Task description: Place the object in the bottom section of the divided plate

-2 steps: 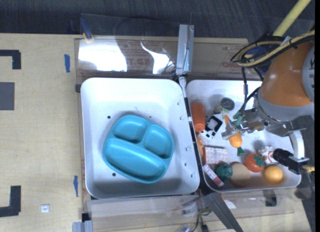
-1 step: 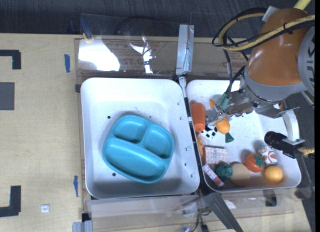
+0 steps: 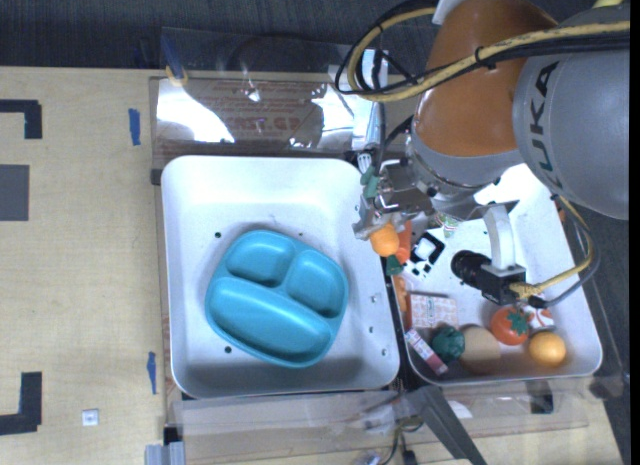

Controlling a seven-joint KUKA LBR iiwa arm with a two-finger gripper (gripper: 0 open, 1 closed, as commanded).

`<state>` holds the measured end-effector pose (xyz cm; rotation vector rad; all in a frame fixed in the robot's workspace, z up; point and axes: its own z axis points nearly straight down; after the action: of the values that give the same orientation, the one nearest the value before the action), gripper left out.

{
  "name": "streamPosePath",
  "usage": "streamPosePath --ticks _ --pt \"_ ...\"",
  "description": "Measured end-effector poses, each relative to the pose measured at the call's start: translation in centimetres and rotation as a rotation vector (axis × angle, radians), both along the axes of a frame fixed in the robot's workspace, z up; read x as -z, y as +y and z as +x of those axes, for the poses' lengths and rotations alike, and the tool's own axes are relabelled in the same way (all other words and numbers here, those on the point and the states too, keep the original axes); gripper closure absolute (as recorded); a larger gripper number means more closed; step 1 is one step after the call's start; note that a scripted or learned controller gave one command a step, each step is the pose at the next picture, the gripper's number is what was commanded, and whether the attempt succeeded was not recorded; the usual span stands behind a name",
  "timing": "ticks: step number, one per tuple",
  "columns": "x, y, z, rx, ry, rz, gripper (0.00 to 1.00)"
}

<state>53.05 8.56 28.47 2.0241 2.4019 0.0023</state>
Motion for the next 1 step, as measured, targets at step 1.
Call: streamPosePath --ticks 1 --pt "-0.02 -0.24 0.03 0.004 0.000 -0.001 0.00"
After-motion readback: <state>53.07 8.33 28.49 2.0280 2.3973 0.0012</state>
